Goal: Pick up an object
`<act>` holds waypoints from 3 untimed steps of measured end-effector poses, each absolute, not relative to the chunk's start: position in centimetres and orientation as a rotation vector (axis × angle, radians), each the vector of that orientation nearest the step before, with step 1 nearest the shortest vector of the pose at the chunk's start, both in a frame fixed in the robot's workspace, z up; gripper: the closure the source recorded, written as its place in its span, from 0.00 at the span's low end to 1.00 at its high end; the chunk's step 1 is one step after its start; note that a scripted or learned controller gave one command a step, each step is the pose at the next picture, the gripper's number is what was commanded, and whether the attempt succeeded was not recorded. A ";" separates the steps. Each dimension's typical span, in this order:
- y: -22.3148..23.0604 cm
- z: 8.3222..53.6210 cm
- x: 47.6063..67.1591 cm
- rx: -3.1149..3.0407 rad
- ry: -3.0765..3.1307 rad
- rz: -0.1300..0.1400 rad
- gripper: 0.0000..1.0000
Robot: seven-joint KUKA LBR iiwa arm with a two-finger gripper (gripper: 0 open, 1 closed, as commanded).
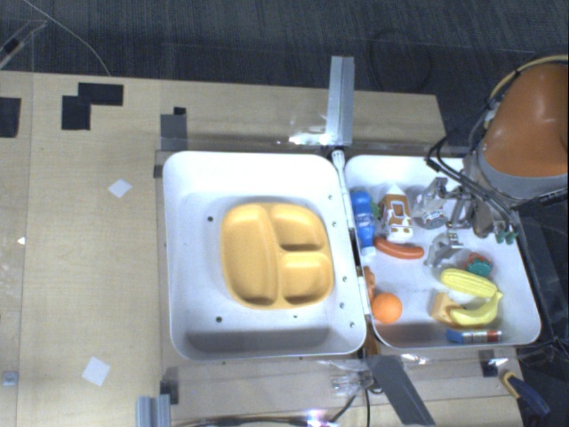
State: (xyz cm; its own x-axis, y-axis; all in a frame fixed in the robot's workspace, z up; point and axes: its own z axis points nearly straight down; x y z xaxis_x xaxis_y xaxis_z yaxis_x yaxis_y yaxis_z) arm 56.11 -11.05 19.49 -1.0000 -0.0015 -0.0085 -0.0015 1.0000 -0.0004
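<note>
- I look down at a slant on a pale wooden bench (80, 265) that carries two shallow white bins side by side.
- The left bin (191, 327) is the larger in view. A yellow divided tray (271, 254) lies in its middle, with one long compartment on the left and two smaller ones on the right.
- The right bin (524, 318) holds a cluster of small toy foods.
- A blue bottle (361, 218) lies along that bin's left wall.
- Just right of the bottle stands a small white and orange toy (397, 217); I cannot tell what it is.
- A red sausage (399, 250) lies just below that toy, pointing left to right.
- An orange ball (386, 307) rests near the bin's lower left corner.
- A yellow corn cob (468, 283) sits toward the lower right, and a banana (473, 311) curves just beneath it.
- A red and blue marker-like stick (476, 334) lies along the bin's lower wall.
- My arm comes in from the right, its orange band (532, 123) above the bin's upper right corner.
- My gripper (444, 222) hangs over the upper middle of the right bin, to the right of the sausage and above the corn cob.
- Its metal parts blur together, so I cannot tell how it is set, and I see no object in its grasp.
</note>
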 end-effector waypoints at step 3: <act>-17.7 9.0 57.1 0.872 3.004 -0.001 0.00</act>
State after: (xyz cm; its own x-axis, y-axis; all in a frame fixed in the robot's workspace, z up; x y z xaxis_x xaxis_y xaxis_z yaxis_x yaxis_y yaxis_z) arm 57.05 -17.74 8.95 -0.8446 0.5352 -0.0132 0.5353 0.8447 0.0031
